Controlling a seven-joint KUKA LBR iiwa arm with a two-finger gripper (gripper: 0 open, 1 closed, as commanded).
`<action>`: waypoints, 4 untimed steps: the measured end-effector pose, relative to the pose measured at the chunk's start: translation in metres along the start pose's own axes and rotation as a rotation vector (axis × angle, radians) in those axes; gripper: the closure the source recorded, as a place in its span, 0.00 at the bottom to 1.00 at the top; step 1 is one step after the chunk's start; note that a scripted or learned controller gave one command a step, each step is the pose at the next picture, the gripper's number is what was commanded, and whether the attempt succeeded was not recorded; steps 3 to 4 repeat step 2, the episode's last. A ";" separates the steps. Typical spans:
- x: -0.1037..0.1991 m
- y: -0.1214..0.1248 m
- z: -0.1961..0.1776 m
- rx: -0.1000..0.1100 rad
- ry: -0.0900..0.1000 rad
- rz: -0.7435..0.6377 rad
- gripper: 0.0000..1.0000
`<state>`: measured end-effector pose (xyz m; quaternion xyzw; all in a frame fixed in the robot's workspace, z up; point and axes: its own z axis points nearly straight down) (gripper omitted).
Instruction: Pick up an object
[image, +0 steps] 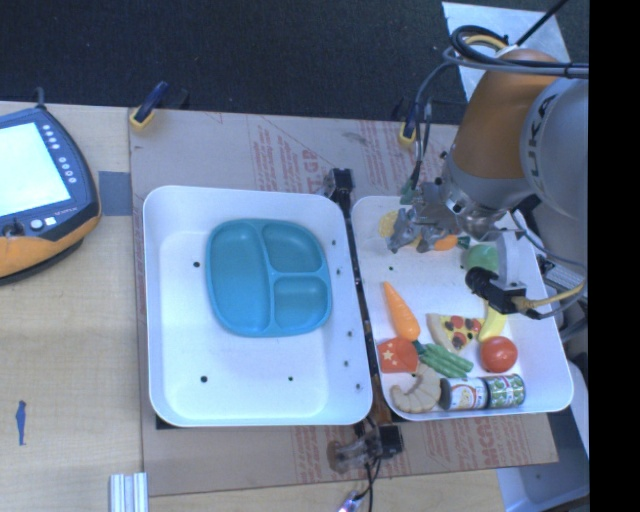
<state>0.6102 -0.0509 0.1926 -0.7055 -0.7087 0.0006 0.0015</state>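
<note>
Camera view: the big grey arm (520, 130) comes in from three o'clock and bends down over the right bin (560, 395). The left bin (160, 300) sits at nine o'clock from it and holds a blue plate (268, 276) with three parts.

The gripper (410, 232) hangs low at the right bin's eleven o'clock corner. I cannot tell if it is open or closed, and I see nothing held in it. Something small and yellow (386, 226) lies just beside it, and a bit of orange peeks out on its other side.

The other toys lie toward six o'clock in the right bin. There is a carrot (402, 311), a pizza slice (453, 330), a tomato (498, 353), a can (488, 392) lying on its side, and a green bean (444, 360).

To do this step well, I think the arm should go straight down over one toy with room around it. The yellow thing is close to the bin wall, so it may slip away. The carrot has more room and looks easier to grab across its thin side.
</note>
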 end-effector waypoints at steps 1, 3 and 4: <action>0.068 -0.053 -0.051 0.002 0.000 -0.001 1.00; 0.137 -0.076 -0.065 0.004 -0.002 -0.003 1.00; 0.137 -0.076 -0.065 0.004 -0.002 -0.003 1.00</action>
